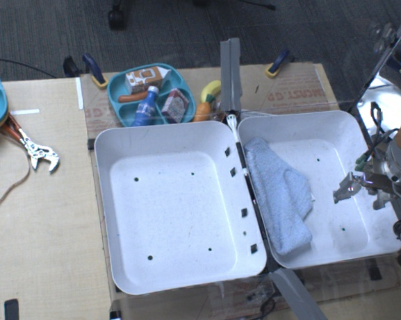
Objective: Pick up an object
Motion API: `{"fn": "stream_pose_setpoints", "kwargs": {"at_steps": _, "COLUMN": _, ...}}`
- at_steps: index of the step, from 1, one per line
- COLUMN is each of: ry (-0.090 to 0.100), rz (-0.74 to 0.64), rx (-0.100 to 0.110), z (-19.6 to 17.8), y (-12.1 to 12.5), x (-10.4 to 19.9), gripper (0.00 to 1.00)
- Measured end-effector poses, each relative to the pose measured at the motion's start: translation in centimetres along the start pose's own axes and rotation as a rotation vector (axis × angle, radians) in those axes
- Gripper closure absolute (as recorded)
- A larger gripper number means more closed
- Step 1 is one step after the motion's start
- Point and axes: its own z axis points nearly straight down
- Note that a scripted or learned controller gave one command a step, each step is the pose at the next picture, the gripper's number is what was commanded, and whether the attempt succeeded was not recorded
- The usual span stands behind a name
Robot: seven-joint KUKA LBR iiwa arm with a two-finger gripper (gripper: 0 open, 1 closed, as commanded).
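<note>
Right now I see my gripper (356, 189) over the right bin (336, 119), near its right wall; whether it is apart or together I cannot tell. A crumpled grey-blue towel (279, 199) lies just left of it, against the bin's left wall. Further left sits the left bin (108, 219). Well beyond both, a teal tray (121, 108) carries small items.
</note>
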Motion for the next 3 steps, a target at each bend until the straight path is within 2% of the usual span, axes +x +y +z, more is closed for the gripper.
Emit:
{"fn": "stream_pose_setpoints", "kwargs": {"at_steps": 1, "ry": -0.001, "rz": 0.219, "rx": 0.002, "z": 2.3, "y": 4.3, "x": 5.5, "gripper": 0.00}}
{"fn": "stream_pose_setpoints", "kwargs": {"at_steps": 2, "ry": -0.001, "rz": 0.118, "rx": 0.000, "z": -1.2, "y": 5.9, "x": -1.5, "gripper": 0.00}}
{"fn": "stream_pose_setpoints", "kwargs": {"at_steps": 3, "ry": -0.001, "rz": 0.025, "rx": 0.001, "z": 0.7, "y": 7.1, "x": 0.1, "gripper": 0.00}}
